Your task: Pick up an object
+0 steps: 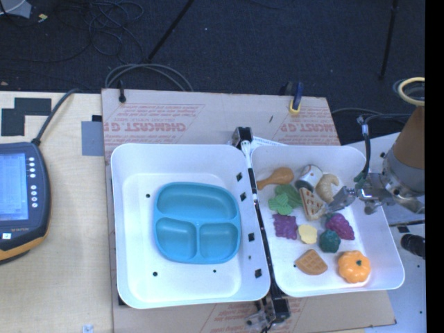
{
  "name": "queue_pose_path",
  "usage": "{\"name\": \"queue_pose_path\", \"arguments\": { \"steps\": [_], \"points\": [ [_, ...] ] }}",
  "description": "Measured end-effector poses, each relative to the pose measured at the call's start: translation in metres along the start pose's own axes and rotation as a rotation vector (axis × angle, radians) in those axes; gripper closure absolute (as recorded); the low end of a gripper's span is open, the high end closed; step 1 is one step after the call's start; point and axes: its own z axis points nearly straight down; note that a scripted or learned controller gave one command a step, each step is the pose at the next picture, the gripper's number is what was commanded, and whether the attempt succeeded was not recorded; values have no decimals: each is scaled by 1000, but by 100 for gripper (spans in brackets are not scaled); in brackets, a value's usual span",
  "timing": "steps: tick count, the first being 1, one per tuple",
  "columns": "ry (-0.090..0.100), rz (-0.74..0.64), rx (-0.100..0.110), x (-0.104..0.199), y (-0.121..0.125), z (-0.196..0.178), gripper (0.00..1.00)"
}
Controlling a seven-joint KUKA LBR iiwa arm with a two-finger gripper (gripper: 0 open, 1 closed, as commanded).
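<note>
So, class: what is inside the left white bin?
A blue divided tray lies on the left bin's floor, its three compartments bare. Whatever is beneath the tray is covered.

Arm (409, 151) cut off at right edge

Divided tray (196, 222) in left bin (132, 186); toy foods (312, 217) in right bin (381, 269)

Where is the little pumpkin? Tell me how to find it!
Look in the right bin, the one full of toy food. Go to its near right corner, by the rim. The pumpkin is round and bright orange with a green stem; the waffle beside it is flatter and browner.
</note>
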Motion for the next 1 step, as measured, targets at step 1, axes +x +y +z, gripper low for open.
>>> {"name": "queue_pose_path", "arguments": {
  "steps": [1],
  "points": [
    [-1, 0, 1, -28, 20, 110, 0]
  ]
}}
